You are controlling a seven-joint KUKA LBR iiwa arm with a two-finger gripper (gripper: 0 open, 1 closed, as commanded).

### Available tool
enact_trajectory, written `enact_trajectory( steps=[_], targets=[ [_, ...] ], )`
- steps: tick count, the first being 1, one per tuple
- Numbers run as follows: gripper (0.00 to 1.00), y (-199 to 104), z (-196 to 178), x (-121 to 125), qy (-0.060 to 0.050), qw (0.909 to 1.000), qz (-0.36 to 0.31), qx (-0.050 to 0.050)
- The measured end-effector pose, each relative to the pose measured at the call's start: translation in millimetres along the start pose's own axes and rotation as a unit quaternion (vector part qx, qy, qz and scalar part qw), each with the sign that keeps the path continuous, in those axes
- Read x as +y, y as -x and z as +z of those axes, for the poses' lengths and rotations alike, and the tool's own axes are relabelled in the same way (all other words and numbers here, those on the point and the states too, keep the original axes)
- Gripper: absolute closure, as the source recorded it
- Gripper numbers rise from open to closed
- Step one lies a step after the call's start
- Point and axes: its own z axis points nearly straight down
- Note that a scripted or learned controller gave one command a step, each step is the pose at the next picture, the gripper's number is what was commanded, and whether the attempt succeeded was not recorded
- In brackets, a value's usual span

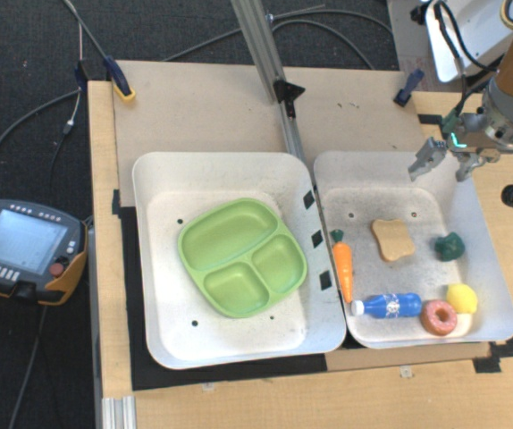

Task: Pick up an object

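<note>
Camera view: tool (445,160) hangs over the far rim of the right bin (498,266), fingers spread apart, nothing between them. In the right bin: bread slice (392,239) near the middle, dark green lump (449,246) to its right, carrot (342,269) along the left wall, blue-and-white bottle (389,306) lying at the near side, pink donut (439,317) just beside it, yellow lemon (461,298) touching the donut. Left bin (149,239) holds a green divided plate (241,256). Handheld pendant (24,253) lies on the floor, left of the bench (185,105).
</note>
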Motion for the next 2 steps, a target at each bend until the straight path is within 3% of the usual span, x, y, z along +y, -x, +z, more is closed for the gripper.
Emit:
enact_trajectory(
  steps=[1,2],
  targets=[
    [0.0,0.0,-0.6,0.3,0.001,1.0,0.0,0.0],
    [0.0,-3.2,60.4,5.2,-0.002,1.0,-0.001,0.001]
  ],
)
